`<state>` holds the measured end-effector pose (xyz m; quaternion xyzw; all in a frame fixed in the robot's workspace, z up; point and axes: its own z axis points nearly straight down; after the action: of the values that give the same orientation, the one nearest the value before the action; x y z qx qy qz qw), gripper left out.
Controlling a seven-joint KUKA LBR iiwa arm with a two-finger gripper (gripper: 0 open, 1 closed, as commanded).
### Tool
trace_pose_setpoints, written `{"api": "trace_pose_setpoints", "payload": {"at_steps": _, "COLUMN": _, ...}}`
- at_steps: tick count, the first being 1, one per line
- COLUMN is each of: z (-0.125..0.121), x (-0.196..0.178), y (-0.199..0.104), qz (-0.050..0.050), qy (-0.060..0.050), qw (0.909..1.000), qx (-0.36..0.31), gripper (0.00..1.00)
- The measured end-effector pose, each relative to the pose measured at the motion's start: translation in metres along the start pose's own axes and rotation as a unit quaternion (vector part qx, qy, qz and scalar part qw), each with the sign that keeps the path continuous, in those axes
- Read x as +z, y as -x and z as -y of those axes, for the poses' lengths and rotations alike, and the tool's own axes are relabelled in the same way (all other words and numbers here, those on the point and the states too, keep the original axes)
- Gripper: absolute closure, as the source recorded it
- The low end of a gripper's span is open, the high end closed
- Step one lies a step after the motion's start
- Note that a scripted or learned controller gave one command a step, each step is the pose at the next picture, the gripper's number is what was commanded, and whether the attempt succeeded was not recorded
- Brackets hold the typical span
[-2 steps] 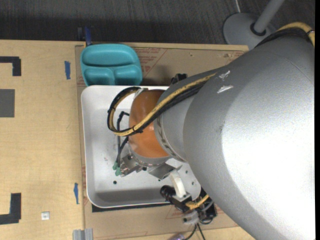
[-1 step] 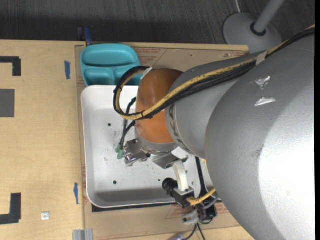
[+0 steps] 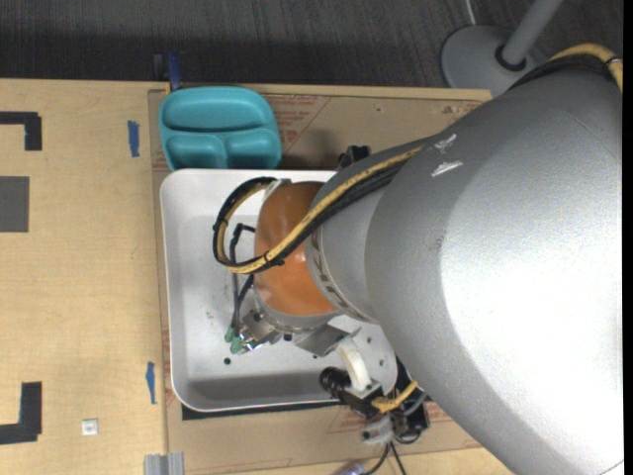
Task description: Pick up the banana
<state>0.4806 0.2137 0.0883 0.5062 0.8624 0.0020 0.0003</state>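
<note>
Grey metal takes up most of the right side: the arm [image 3: 495,265] reaches in from the right and bends down over a white bin [image 3: 188,295], its orange band [image 3: 282,245] hanging above the bin's middle. Black and yellow cables [image 3: 237,231] loop off the band toward the left. Below the band, at the near-left of the wrist, the gripper [image 3: 240,339] points down just above the bin floor, with a small green part showing at its tip; whether it is wide, narrow or holding anything cannot be told from this angle, because the wrist covers it. No part of the banana can be made out, so I cannot tell where it lies. A teal compartment tray [image 3: 218,127] sits on the brown bench [image 3: 79,265] just beyond the bin's far edge.
</note>
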Motion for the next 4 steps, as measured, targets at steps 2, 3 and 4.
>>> {"api": "trace_pose_setpoints", "payload": {"at_steps": 2, "z": 0.002, "x": -0.085, "y": 0.002, "qz": 0.001, "qy": -0.002, "qw": 0.999, "qx": 0.046, "gripper": 1.0}}
{"api": "trace_pose_setpoints", "payload": {"at_steps": 3, "z": 0.001, "x": -0.095, "y": 0.001, "qz": 0.001, "qy": -0.001, "qw": 0.999, "qx": 0.045, "gripper": 1.0}}
{"api": "trace_pose_setpoints", "payload": {"at_steps": 4, "z": -0.002, "x": 0.0, "y": -0.002, "qz": 0.0, "qy": 0.001, "qw": 0.9981, "qx": -0.062, "gripper": 1.0}}
